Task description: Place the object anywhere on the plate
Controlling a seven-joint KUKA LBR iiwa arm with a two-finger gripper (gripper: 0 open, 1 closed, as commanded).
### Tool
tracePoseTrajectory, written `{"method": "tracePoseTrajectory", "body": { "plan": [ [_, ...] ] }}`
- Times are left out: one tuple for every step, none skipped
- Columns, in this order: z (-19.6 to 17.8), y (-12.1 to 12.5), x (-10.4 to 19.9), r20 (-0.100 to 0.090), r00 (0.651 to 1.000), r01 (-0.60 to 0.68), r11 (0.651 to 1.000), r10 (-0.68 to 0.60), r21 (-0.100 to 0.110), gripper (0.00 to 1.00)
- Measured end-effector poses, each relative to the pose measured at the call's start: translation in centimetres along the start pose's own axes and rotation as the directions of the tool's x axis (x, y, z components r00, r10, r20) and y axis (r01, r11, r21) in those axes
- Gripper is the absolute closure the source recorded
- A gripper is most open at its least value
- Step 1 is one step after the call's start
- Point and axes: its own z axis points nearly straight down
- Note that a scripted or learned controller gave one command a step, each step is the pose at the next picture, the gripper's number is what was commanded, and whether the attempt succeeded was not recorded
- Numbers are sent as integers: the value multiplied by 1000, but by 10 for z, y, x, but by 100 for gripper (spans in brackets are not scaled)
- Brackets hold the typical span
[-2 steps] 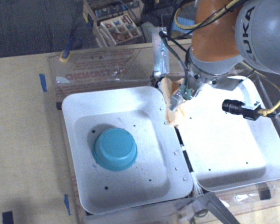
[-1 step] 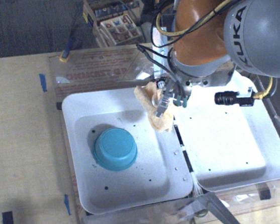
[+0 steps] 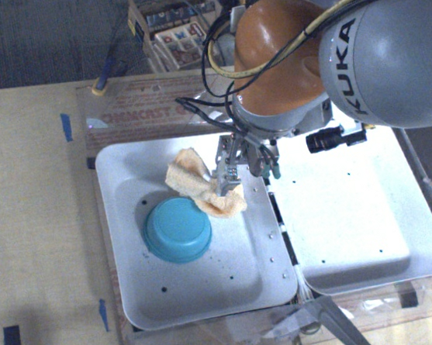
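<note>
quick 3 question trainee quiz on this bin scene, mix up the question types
1. True or false: the blue bowl lies in the right bin.
2. Which thing is the gripper right above? A) the blue bowl B) the tan cloth C) a bare part of the left bin
3. Fill in: the tan cloth lies in the ____ bin, beside the bowl.

Key: 1 false; 2 B; 3 left

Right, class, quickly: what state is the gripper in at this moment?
Gripper: down over the tan cloth in the left bin, beside the blue bowl; open or closed cannot be told.
</note>
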Motion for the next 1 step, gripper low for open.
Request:
{"method": "tracePoseTrajectory", "body": {
  "plan": [
    [0, 0, 0, 0, 1000, 0, 1000, 0, 0, 0]
  ]
}}
